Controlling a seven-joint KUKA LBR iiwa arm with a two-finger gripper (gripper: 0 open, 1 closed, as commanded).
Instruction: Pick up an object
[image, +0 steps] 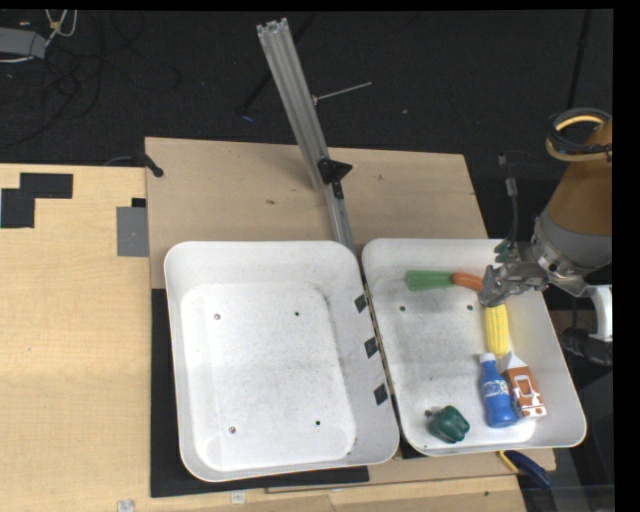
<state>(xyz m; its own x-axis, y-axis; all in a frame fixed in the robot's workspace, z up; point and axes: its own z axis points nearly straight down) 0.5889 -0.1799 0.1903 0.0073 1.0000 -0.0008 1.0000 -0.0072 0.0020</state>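
**Camera view: gripper low over the far end of the right bin**

The camera view looks down on two shallow white bins set side by side on the bench. The left bin (200, 300) lies bare white across its floor. The right bin (420, 350) holds all the loose things.

The arm (580, 205), orange above the wrist, reaches in from the right, and its gripper (497, 285) hangs over the far right part of the right bin. Whether the claw is spread or pressed together I cannot tell; the metal parts blur into one another there.

Just left of the gripper lies a toy carrot (440, 282), green top pointing left, its orange end touching or nearly touching the claw. Just below the gripper sits a yellow corn cob (497, 330), lying lengthwise toward the near edge. Beyond its near end comes a blue bottle (495, 393), and beside that, on the right, a small orange and white box (525, 390). A dark green pepper (447, 424) rests near the front rim, apart from the others.
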